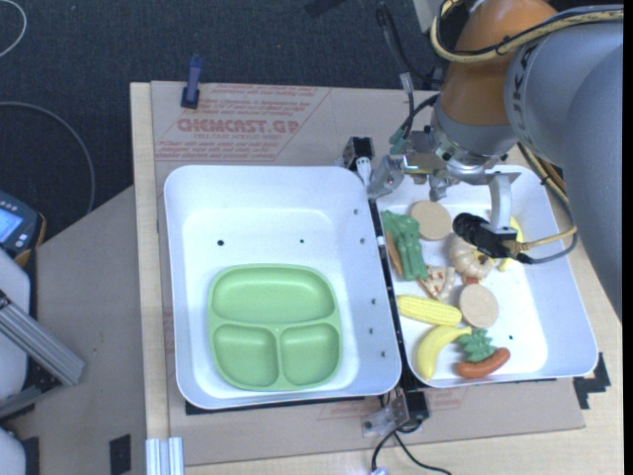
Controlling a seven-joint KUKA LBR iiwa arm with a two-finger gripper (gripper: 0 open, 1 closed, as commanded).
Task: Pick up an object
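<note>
**Figure.** Gripper [425, 171] poised over the far end of the right bin [566, 300]. Whether it is released or clenched cannot be told, and nothing is seen in its grasp.

The candidate objects all lie in this bin, crowded towards its left wall. Nearest the gripper are the tan disc [431, 219] and the green pod [406, 240].

**Risks:**
- The pieces touch or overlap, so a descent may nudge neighbours or catch two at once.
- The flat disc may slip free.
- The pod lies just beside the bin wall, which may obstruct a grasp.

**Count:**
- Bins: two.
- Left bin [188, 265]: one green divided plate [275, 325] with three compartments.
- Right bin: one each of disc, pod, corn cob [428, 311], banana [435, 347], red sausage [483, 364], round slice [481, 305], green leafy piece [478, 344] and pale lumpy piece [463, 255], so at least eight.
</note>
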